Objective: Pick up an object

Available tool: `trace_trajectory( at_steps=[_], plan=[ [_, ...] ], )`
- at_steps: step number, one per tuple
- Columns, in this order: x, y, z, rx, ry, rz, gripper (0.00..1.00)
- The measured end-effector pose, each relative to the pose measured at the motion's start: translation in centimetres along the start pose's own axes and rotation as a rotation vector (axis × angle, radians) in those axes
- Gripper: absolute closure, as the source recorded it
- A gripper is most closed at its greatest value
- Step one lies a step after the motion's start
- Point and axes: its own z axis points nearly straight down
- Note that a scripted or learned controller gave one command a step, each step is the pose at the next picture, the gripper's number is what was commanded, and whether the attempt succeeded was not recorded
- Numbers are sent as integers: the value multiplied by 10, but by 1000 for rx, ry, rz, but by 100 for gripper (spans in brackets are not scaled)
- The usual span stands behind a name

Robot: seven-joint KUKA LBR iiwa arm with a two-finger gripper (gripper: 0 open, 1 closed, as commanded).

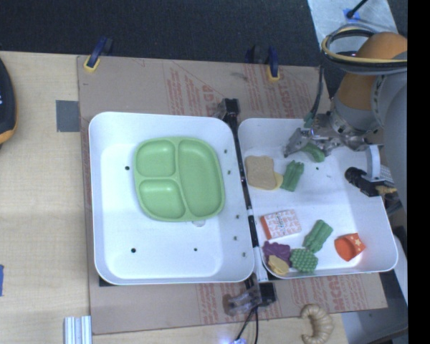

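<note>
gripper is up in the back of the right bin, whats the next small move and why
Probably a short lift. The gripper sits low at the back of the right bin with a small green piece between its fingers, apart from the green toy and bread slice, so raising would test the hold.

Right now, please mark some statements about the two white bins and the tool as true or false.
1. The light green divided plate lies in the left white bin. True.
2. The tan bread-like slice lies in the left bin. False: it is in the right white bin, near its left wall.
3. The tool is over the far part of the right bin. True.
4. The small orange block sits on the divided plate. False: it lies in the right bin's near right corner.
</note>
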Motion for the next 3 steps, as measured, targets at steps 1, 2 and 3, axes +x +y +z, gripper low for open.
trace_trajectory(
  at_steps=[1,2,3],
  plan=[
    [-46,-3,-13,3,2,5,0],
    [4,-3,-21,8,5,-1,0],
    [20,-22,-5,10,5,-1,0]
  ],
)
